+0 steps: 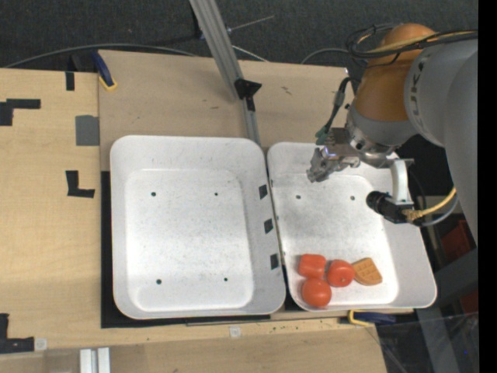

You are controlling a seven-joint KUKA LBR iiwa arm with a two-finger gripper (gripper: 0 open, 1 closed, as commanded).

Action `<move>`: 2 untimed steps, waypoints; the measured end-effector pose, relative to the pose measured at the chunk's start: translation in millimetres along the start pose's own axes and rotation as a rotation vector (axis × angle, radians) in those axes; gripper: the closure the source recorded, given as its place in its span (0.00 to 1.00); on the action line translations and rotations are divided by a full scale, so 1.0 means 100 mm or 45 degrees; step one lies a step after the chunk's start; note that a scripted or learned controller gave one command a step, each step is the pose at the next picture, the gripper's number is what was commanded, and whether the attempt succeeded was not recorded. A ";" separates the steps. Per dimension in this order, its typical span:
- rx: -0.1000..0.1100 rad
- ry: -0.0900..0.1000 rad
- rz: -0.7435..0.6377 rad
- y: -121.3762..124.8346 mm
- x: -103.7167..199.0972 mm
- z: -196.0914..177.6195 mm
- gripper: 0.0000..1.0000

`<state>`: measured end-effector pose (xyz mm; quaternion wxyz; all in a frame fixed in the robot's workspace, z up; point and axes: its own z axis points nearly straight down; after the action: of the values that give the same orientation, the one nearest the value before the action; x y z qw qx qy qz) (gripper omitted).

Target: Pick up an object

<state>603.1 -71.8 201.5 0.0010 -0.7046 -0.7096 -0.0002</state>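
Note:
Three red round objects (324,277) lie bunched at the near end of the right bin (404,247), with a small orange-brown piece (367,271) just to their right. My gripper (319,169) hangs over the far end of that same bin, well away from the objects. Nothing shows between its fingers. The grey arm with its orange band reaches in from the upper right.
The left bin (186,224) lies beside the right one. A slanted metal pole (225,53) rises behind the bins and ends in a black clamp (247,88) near their far edge. A black cable fitting (384,203) juts over the right bin's right side.

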 end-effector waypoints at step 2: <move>0.000 0.000 0.001 0.37 0.95 0.00 1.00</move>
<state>639.1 23.2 201.2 0.0010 -0.7049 -0.7094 -0.0002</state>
